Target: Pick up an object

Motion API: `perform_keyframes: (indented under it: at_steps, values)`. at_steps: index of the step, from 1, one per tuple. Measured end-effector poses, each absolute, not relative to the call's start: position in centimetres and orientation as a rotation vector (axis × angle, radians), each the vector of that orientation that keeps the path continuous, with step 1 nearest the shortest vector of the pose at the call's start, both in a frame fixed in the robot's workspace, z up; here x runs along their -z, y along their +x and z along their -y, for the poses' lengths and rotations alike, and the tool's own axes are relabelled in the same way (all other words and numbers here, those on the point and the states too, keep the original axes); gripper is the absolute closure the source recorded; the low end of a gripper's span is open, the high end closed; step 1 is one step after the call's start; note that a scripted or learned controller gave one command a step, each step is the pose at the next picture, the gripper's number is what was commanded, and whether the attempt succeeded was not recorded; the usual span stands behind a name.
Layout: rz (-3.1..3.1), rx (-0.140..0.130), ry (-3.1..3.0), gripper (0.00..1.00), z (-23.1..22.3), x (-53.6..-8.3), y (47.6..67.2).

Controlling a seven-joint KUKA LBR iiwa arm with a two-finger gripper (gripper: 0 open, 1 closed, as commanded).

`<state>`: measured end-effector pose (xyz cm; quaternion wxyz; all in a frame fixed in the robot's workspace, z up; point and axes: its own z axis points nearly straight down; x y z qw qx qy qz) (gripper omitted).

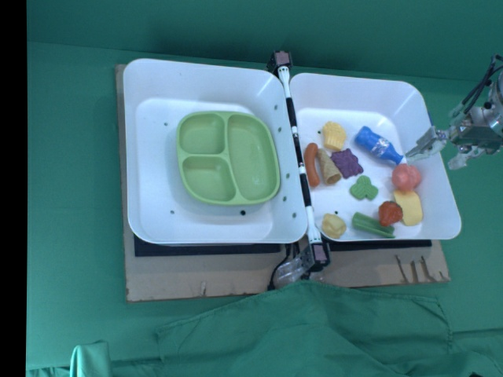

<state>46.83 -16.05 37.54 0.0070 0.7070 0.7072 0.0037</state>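
Grey and metal, my tool (440,149) hangs over the right rim of the right white bin (377,89), its two fingers spread apart with nothing between them. Just inside that rim lie a blue plastic bottle (378,144) and a pink round toy (406,177). A green divided plate (228,157) sits in the left white bin (157,85).

no readable text, labels, brands or numbers on bins (157,77), divided plate (228,157), toy food
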Motion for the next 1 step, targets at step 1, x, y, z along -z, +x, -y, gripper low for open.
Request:
perform_keyframes:
  at_steps: [1]
  values:
    - [-2.222,0.003,2.224,0.0,13.99,-28.62,51.71]
